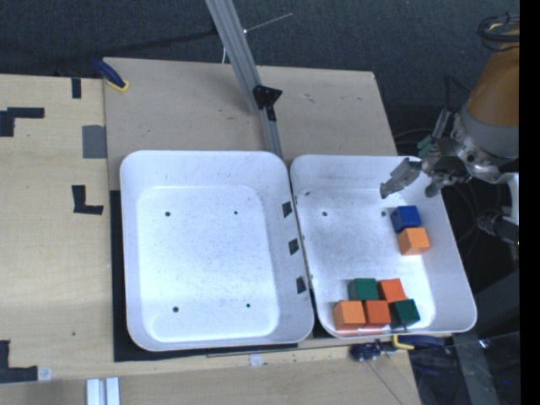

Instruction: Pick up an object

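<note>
Right white bin (337,184) with blue cube (406,217) beside orange cube (413,240), pincer (411,178) spread wide above.

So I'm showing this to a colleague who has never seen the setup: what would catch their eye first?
Probably the coloured blocks in the right bin: a blue block and an orange block touching near its far right side, and a cluster of green and orange blocks by its near rim. Next, the gripper hanging above that bin's far right corner, just beyond the blue block, holding nothing. The left bin sits alongside.
</note>
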Tool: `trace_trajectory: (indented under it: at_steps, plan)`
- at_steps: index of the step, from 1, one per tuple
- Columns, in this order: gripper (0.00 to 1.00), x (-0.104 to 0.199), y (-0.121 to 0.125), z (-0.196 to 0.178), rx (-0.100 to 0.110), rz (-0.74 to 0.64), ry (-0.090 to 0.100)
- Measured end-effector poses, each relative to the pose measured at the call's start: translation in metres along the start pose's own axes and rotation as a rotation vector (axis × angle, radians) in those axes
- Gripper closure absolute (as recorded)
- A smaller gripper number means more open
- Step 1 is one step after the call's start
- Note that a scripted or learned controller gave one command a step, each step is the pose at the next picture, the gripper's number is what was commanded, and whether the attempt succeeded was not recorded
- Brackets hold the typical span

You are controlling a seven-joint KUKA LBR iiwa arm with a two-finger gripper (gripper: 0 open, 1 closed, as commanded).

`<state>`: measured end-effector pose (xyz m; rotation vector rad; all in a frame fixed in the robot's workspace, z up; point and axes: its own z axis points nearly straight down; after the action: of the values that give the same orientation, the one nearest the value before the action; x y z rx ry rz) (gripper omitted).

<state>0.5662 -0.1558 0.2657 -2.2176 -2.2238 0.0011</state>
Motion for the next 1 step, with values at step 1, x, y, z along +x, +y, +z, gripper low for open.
trace_trajectory:
  at_steps: [1]
  plan:
    - [0.0,-0.0001,0.0,0.0,0.0,0.0,0.0]
